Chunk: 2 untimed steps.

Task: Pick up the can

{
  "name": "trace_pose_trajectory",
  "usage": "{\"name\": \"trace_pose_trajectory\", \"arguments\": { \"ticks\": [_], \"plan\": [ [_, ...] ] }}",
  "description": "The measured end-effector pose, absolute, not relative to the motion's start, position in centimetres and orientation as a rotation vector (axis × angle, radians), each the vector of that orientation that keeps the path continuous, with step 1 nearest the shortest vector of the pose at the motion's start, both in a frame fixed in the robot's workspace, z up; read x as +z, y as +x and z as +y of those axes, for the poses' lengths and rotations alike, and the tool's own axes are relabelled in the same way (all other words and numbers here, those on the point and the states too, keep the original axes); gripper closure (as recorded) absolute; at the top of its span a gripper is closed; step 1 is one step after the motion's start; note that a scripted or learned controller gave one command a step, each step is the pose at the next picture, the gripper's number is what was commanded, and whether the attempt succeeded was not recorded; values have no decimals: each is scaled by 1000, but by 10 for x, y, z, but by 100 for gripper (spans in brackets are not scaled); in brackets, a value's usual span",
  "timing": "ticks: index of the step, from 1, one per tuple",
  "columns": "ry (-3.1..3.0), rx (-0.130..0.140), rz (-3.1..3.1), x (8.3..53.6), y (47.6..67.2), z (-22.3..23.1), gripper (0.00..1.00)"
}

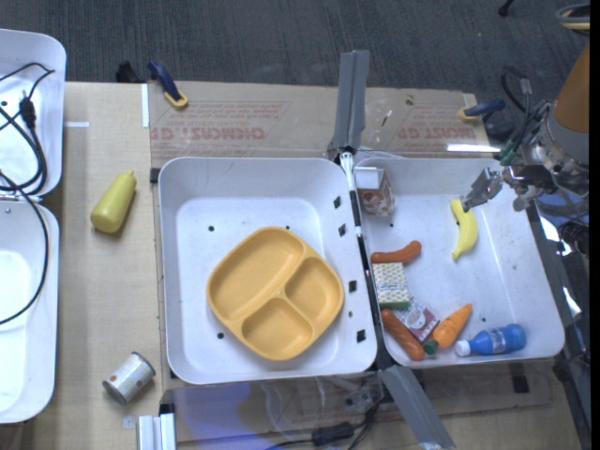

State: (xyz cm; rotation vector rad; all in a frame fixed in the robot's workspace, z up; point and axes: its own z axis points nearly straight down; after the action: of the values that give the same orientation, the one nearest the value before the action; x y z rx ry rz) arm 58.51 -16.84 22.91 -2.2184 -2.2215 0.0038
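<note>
The can (128,376), small and silver with a reddish label, lies on its side on the wooden bench, outside the bins and off the left bin's front left corner. My gripper (500,193) hangs over the back right part of the right bin (525,270), far from the can. Its fingers stand open with nothing between them. A yellow banana (463,230) lies just below and left of the fingertips.
The left bin (187,204) holds a yellow divided plate (274,293). In the right bin lie a sausage (396,251), a carrot (450,324), a blue bottle (492,341) and small boxes (391,284). A yellow mustard bottle (113,202) lies on the bench at the left.
</note>
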Motion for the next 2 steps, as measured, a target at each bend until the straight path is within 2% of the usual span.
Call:
{"name": "trace_pose_trajectory", "arguments": {
  "ticks": [1,2],
  "plan": [
    [-2388,3,-2037,95,532,-190,0],
    [-2495,-7,-1880,91,552,-206,0]
  ]
}}
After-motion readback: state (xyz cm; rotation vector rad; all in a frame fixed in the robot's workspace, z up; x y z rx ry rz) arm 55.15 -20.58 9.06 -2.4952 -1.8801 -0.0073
